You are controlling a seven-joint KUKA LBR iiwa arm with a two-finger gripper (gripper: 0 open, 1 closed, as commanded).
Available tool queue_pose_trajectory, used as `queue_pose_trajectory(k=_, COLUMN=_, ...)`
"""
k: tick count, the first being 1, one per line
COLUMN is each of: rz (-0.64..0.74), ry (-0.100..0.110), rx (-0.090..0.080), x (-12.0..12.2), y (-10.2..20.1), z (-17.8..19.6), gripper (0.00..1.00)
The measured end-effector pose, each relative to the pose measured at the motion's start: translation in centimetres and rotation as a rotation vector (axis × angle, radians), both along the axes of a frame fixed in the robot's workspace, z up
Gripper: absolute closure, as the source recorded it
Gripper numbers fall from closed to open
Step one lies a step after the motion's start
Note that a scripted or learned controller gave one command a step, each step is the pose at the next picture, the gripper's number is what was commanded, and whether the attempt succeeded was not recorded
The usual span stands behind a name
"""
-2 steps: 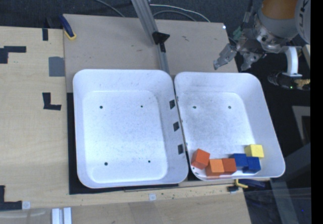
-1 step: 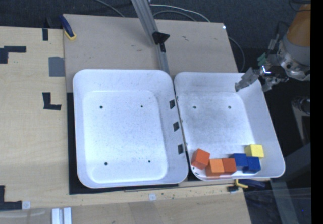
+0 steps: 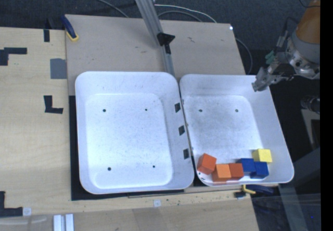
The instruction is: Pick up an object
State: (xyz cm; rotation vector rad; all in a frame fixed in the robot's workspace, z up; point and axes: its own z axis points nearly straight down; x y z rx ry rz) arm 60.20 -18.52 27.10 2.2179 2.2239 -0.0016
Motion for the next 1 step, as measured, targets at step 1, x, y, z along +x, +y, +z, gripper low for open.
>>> queue_pose_trajectory(k=1, rz=0.000, ry=0.001, rx=0.000, x=-0.02, y=0.00, z=-0.06, gripper=0.00)
